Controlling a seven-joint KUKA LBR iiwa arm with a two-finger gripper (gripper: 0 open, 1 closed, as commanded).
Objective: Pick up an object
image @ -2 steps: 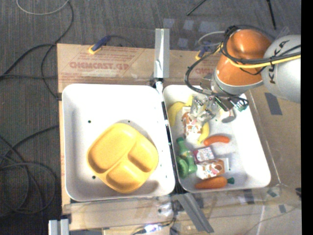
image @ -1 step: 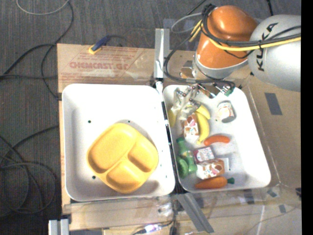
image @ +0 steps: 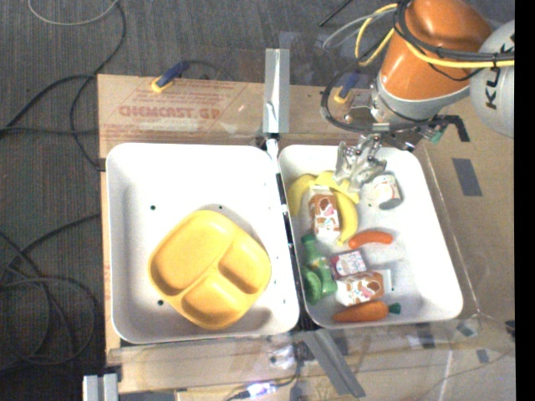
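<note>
Two white bins sit side by side on a cardboard-covered table (image: 188,115) over dark carpet strewn with cables.

The left bin (image: 125,190) holds a glossy yellow divided tray (image: 209,267). The right bin (image: 435,257) is cluttered – a banana (image: 344,215), a small printed carton (image: 323,210), a green toy (image: 314,276), an orange carrot (image: 361,312), and a round white object (image: 383,190). The metal fingers (image: 349,164) hang over the bin's upper part, beside that round object; whether they are open or closed cannot be told, and nothing is visibly gripped.

Yellow divided tray (image: 211,269), cardboard sheet (image: 180,115), cables (image: 50,98)
</note>
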